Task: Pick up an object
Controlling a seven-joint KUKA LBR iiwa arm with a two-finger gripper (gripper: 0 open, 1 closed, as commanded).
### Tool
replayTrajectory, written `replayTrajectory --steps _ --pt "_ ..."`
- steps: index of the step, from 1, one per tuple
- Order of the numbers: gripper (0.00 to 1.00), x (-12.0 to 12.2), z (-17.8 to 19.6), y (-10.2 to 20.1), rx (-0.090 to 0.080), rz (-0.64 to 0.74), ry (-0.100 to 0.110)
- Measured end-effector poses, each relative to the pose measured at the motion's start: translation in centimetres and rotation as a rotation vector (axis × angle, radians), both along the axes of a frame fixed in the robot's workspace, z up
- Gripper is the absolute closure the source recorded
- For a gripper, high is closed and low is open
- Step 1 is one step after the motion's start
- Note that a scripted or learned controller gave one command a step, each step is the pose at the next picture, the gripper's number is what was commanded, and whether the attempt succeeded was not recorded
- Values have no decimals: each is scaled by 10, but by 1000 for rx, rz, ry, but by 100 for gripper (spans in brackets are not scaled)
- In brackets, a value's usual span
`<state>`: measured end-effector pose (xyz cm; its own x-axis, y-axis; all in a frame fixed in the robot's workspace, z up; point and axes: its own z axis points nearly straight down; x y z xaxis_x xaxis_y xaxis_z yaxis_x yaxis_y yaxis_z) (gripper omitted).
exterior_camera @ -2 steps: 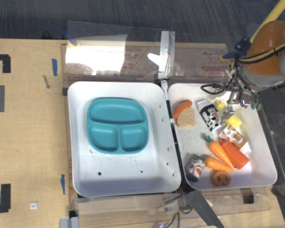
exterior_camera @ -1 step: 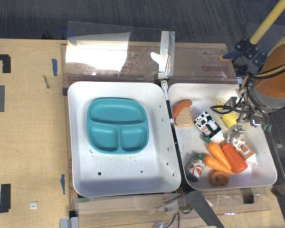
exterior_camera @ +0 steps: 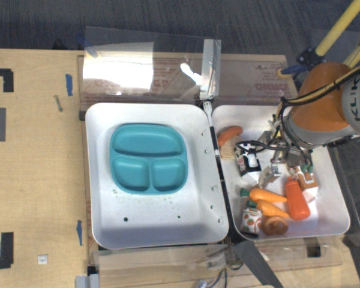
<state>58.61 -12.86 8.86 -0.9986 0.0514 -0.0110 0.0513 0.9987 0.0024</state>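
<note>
Right bin (exterior_camera: 339,212): gripper (exterior_camera: 280,164) low over toy food.

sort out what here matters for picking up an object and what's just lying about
Belongs to the job:
tool, over the right bin
orange bottle
carrots
small can
hot dog
black-and-white packet

Just lying about:
teal divided tray in the left bin
clear plastic sheet

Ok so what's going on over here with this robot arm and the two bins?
The arm's gripper is down in the right bin, among small toy foods: a carrot, an orange bottle and a small can. Nothing is visibly held. The left bin holds a teal divided tray.
</note>
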Motion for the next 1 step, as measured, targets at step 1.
replayTrajectory --steps 1 --pt "0 -5 1 38 -1 -39 0"
